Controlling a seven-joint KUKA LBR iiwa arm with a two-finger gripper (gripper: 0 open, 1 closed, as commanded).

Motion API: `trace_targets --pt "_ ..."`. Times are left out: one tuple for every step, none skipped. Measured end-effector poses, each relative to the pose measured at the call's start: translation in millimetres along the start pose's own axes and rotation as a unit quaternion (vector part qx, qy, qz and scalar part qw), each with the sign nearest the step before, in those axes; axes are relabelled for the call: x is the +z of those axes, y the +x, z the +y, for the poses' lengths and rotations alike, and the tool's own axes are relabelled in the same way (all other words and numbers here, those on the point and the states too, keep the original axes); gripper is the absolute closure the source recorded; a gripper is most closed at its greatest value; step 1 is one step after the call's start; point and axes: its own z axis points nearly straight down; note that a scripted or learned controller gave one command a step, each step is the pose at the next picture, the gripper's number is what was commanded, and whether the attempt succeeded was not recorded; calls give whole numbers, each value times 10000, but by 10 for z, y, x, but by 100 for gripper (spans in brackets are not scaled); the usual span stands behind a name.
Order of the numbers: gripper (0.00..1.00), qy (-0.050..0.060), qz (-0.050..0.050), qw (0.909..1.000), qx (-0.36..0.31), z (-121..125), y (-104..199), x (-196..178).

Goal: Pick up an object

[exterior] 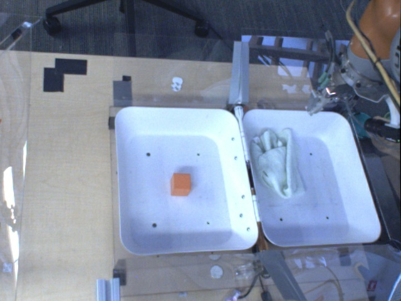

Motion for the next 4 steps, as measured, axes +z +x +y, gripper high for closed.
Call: trace_targets --pt "100 -23 -16 10000 -29 19 8 -117" --pt "100 19 3 9979 640 2 40 -121" --pt "100 22 2 9877 1566 -24 -54 -123" --pt "100 22 1 9731 2304 -56 -187 -93"
